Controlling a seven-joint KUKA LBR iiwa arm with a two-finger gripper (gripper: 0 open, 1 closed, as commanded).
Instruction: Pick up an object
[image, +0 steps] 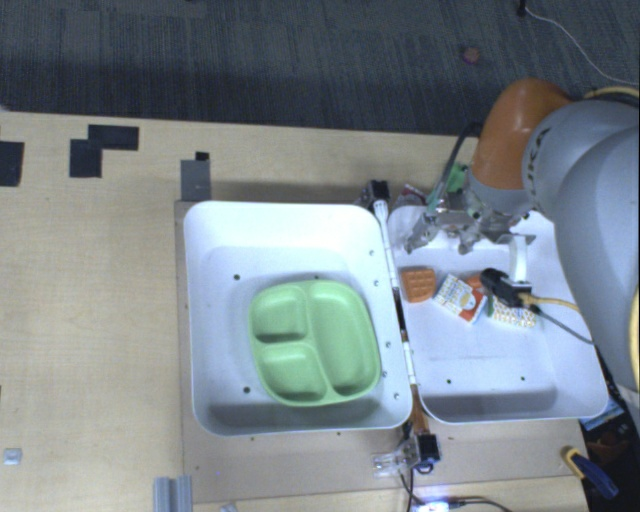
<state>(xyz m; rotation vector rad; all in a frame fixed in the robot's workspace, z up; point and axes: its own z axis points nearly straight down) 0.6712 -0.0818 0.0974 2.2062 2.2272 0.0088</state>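
Green divided tray (315, 341) in left bin (210, 300), hand (442, 238) spread wide — empty — above orange block (419, 283).

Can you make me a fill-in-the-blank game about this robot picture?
1. The divided plate in the left bin is colored ____.
2. The gripper hangs over the ____ bin.
3. The plate has ____ compartments.
4. The orange block lies in the ____ bin.

Missing words: green; right; three; right

No text, label or number can be read; the print on the small orange-and-white packet (460, 297) is too blurred.
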